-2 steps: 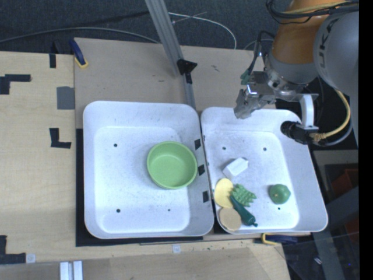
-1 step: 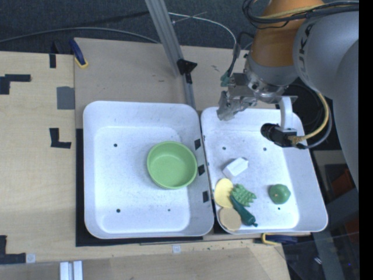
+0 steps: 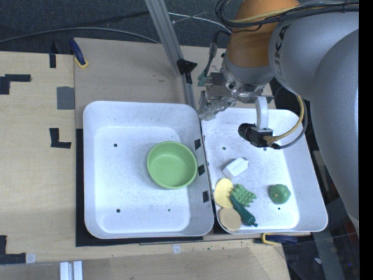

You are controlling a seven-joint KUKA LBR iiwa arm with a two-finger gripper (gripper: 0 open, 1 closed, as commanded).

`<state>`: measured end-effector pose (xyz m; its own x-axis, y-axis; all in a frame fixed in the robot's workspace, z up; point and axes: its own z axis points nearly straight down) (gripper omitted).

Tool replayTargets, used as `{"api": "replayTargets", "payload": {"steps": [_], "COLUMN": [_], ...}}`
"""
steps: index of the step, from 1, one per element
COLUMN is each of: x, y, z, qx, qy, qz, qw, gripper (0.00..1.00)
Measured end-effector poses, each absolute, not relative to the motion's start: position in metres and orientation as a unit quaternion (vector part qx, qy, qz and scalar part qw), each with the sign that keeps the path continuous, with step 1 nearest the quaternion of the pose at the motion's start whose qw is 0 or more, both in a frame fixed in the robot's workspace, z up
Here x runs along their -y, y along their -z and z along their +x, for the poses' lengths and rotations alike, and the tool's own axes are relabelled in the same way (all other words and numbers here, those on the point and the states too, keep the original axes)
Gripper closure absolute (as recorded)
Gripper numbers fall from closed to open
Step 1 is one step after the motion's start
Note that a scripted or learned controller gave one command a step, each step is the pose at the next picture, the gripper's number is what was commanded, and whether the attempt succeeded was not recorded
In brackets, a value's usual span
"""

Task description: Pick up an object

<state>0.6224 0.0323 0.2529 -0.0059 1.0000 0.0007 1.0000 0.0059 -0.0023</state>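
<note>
I see the tool over the right bin's far-left corner — its state I cannot tell; green bowl sits in the left bin.

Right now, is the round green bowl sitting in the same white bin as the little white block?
No, the round green bowl sits in the left bin, while the little white block lies in the right bin.

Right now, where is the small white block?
In the camera view, the small white block lies in the right bin, near its left wall. It is just above the yellow and green toy cluster and left of the green ball.
</note>
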Motion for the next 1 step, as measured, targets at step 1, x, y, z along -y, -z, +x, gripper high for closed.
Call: {"api": "replayTargets", "payload": {"steps": [1], "x": [-0.0864], "y": [-0.2468], "z": [0.6071], "qx": [0.709], "qy": [-0.0010], "qz": [-0.705], "qw": [0.002], "gripper": [1.00]}}
